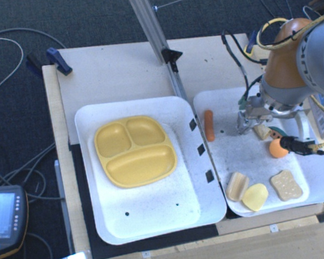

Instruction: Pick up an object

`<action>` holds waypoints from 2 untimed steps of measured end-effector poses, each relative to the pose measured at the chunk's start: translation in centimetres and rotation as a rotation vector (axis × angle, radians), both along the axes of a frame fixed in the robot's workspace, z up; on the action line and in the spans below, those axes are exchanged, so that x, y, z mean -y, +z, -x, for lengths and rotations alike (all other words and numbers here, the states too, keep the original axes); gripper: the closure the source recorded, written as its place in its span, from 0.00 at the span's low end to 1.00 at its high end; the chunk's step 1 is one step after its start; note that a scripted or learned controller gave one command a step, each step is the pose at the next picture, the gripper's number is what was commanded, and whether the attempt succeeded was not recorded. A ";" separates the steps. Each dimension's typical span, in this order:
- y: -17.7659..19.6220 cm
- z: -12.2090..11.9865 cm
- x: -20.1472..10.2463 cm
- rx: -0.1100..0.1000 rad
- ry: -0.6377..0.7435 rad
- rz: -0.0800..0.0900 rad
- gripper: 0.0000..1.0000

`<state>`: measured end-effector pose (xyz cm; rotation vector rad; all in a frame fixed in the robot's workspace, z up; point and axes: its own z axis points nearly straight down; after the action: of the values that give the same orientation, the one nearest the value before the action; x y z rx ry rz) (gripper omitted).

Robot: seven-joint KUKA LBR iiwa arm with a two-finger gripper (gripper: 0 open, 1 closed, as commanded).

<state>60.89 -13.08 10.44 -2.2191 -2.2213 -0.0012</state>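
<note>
My gripper (248,121) hangs low over the upper middle of the right bin (236,153), below the grey arm with its orange band. An orange sausage-shaped piece (209,125) lies to its left near the bin's left wall. A small tan piece (262,132) sits just right of the gripper, and an orange ball (278,148) lies a little further right and lower. Along the bin's front lie a tan slice (237,185), a yellow piece (255,197) and a brown cracker-like square (286,185). Nothing shows as held.
The left bin (155,215) holds a yellow divided plate (135,150). A metal post (155,32) rises behind the gap between the bins. Cables trail by the arm at the right, and a tablet (2,218) sits off the bench at the left.
</note>
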 end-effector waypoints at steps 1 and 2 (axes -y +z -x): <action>4.5 0.3 0.1 0.006 -0.001 0.003 1.00; 9.4 -0.6 -0.3 0.008 0.001 0.003 1.00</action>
<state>61.54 -12.80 19.85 -2.2231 -2.2280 -0.0068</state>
